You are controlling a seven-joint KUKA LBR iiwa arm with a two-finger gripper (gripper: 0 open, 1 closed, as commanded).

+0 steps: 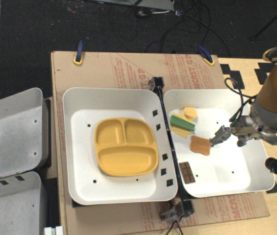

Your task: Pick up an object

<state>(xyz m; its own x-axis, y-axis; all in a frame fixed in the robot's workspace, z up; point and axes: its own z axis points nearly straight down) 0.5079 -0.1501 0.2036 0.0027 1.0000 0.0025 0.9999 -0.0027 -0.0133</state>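
Dark carpet with loose cables surrounds the worktop [128,67], a brown board held by two clamps at its far edge. Two white bins sit on it side by side, touching along a black divider.

Left bin [79,131]: holds one yellow plate [126,147] with three compartments, lying flat near the middle. Nothing lies on the plate.

Right bin [236,175]: holds four items, all in its left half. A small yellow block [190,113] lies farthest back. Just near of it lies a green and yellow sponge [182,125], tilted, touching or nearly touching the block. A brown piece [200,145] lies near of the sponge, toward the bin's middle. A dark brown bar [186,172] rests against the left wall, at the near side.

Arm: reaches in from the right, over the right bin. The tool [220,135] sits low, just right of the brown piece, tips pointing left toward it. Whether the tool is spread or closed cannot be told; nothing is seen gripped in it.

Two more white trays [11,131] lie off the worktop at the left.
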